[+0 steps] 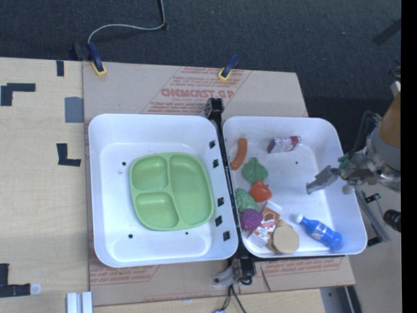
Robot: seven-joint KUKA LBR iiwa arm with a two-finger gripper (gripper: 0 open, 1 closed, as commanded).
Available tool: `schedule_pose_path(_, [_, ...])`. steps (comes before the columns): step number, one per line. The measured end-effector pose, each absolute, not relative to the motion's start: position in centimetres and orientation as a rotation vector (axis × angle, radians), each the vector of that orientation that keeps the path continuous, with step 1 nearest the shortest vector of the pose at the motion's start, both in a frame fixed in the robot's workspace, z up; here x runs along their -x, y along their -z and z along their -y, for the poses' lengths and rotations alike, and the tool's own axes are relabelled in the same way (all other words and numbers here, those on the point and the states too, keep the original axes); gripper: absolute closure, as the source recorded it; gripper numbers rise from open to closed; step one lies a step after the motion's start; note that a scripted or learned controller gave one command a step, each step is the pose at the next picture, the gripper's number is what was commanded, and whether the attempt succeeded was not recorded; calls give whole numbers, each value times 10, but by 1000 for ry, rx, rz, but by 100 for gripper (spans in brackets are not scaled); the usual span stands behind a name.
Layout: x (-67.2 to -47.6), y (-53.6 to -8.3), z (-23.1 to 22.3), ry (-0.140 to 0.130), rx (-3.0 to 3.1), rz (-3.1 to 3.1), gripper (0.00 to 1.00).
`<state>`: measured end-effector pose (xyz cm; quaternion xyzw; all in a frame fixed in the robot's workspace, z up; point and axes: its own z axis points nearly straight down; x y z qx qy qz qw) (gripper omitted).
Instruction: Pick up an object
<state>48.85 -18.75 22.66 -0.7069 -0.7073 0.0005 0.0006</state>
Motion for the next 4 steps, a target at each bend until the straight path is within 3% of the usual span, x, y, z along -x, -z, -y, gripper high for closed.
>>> schedule_pose_path(1, [-552,-186,146,-1,2217,2223,0])
schedule_pose_path(2, [-570,-89,96,-1,2219,2223,0])
schedule_pose_path(3, [-541,-87,96,6,2225,2228,0])
schedule_pose_path(4, [-541,-96,97,4,2225,2228,100])
